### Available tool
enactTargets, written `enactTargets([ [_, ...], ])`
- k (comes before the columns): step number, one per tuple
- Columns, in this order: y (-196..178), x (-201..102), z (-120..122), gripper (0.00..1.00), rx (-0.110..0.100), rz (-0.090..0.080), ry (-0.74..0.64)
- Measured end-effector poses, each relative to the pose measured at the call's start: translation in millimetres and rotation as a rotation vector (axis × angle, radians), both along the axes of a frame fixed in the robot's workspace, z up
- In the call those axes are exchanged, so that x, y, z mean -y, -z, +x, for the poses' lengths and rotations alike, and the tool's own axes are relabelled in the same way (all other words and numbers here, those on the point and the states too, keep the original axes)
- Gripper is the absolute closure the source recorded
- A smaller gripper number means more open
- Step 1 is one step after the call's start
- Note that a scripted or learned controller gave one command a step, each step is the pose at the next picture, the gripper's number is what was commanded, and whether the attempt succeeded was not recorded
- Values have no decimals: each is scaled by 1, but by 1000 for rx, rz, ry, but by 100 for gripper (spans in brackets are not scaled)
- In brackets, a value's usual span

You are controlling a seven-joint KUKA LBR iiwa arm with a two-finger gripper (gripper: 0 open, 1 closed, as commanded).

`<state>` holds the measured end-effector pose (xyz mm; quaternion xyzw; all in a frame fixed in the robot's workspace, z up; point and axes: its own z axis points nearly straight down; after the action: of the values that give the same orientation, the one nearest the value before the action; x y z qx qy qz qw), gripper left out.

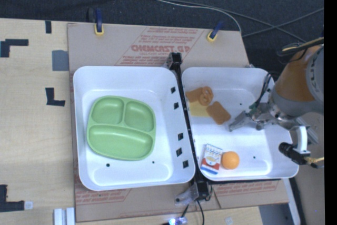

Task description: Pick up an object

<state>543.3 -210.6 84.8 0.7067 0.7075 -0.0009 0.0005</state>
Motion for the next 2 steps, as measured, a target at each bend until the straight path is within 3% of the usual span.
enactTargets([
  [1, -12, 1, 1, 100, 6, -4, 0],
  [2, -75, -2, 5, 100, 4, 1, -1],
])
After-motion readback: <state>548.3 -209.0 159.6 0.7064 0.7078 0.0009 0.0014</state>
